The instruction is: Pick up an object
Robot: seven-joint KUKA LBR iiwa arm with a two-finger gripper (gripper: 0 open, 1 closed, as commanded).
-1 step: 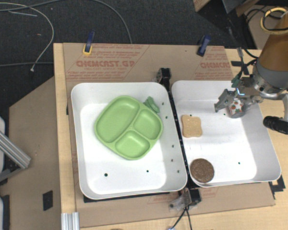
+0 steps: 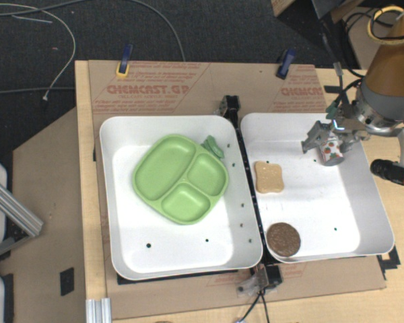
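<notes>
A wooden surface carries two shallow white bins side by side, the left white bin and the right white bin, which meet along a dark seam in the middle.

The grey arm with an orange band reaches in from the right and ends over the far right part of the right white bin. Its jaws hang low there, pointing down and to the left. Right at their tips sits a small red-and-white speckled object. It is too small and too overlapped by the metal to say whether it lies between the jaws or just beneath them. I cannot tell whether the jaws are apart or together.

Nearer the seam in the same bin lies a tan, squarish flat slice like bread, well apart from the jaws. At the bin's near left corner rests a round brown disc like a biscuit.

The left white bin holds a light green plastic plate with three compartments, lying flat and turned at a slant. A small darker green piece touches the plate's far right edge.

Two blue clamps grip the far edge of the surface, and thin cables trail over the dark floor behind.
</notes>
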